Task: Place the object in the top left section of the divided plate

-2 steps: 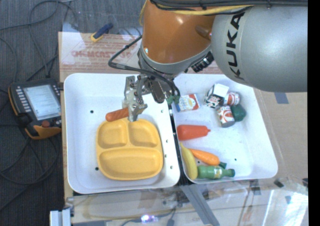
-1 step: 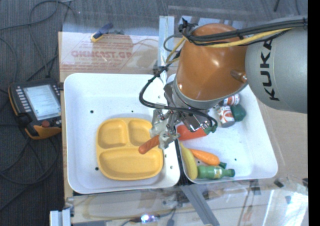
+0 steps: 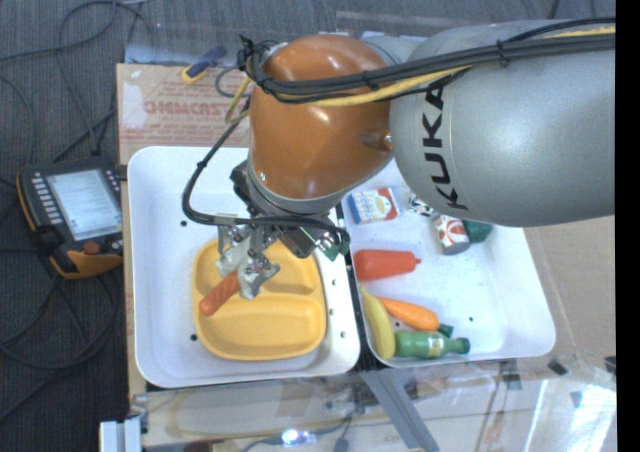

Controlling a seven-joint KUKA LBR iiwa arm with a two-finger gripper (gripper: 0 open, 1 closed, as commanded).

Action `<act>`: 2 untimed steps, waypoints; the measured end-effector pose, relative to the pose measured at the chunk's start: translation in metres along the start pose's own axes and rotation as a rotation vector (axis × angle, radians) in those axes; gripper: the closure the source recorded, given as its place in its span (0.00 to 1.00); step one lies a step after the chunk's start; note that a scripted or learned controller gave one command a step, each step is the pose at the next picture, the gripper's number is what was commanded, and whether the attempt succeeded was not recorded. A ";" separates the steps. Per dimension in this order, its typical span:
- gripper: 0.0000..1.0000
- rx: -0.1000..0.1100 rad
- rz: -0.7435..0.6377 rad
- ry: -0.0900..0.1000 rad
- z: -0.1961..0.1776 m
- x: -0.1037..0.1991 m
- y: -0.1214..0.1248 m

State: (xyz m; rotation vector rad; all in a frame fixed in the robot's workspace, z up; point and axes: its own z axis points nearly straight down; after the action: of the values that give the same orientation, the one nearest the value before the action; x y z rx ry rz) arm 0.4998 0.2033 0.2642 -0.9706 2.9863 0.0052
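Fingers (image 3: 250,262) of the gripper (image 3: 248,270) hang over the yellow divided plate (image 3: 262,325), and we see them closed on the upper end of an orange hot dog (image 3: 220,294); from the fingers the hot dog slants down toward 8 o'clock, over the plate's upper left section. We cannot tell whether its lower end touches the plate. Metal parts and black cables crowd the wrist, so the finger shapes are hard to read.

Above the gripper, at 12 o'clock, the orange band (image 3: 315,120) and grey arm (image 3: 510,130) cover the upper part of both bins. The plate lies in the left bin (image 3: 160,240).

At 3 o'clock the right bin (image 3: 510,310) holds a red sausage (image 3: 386,263), a carrot (image 3: 410,313), a banana (image 3: 376,325) and a green bottle (image 3: 428,345). A small carton (image 3: 374,205) and a red and white item (image 3: 455,233) sit partly under the arm; we cannot name the latter.

At 9 o'clock, off the bench, a control tablet (image 3: 75,210) rests on the carpet.
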 end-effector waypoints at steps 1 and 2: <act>1.00 -0.001 0.004 0.001 0.028 0.001 0.014; 1.00 0.003 -0.089 -0.001 -0.037 0.012 -0.023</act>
State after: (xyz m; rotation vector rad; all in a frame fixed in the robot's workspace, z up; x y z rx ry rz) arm 0.5032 0.1773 0.3014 -1.1021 2.9384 0.0015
